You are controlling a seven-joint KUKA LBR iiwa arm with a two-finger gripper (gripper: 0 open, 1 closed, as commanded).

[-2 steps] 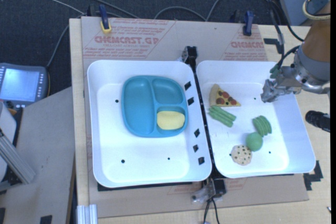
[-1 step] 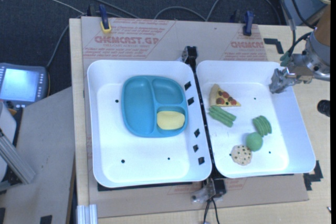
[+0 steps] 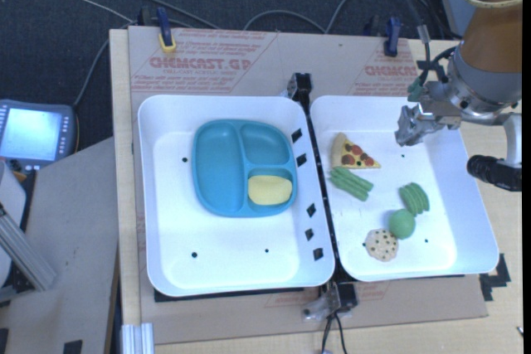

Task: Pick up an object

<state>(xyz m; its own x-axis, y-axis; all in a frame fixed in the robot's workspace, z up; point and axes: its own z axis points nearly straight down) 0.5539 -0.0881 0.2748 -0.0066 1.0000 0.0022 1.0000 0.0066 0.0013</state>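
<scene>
Your gripper (image 3: 412, 131) is hovering over the right bin (image 3: 465, 178) beside the pizza slice (image 3: 353, 153) — I can't tell its opening.

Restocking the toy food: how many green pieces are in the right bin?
3: green beans mid-left, a ridged green piece right of them, a green ball beside the cookie.

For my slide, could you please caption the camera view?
Gripper hovers over right bin near pizza slice; blue tray sits in left bin.

Tray (image 3: 217, 178) in left bin (image 3: 166, 203); pizza (image 3: 353, 154), cookie (image 3: 382, 244) etc. in right bin (image 3: 465, 203).
</scene>
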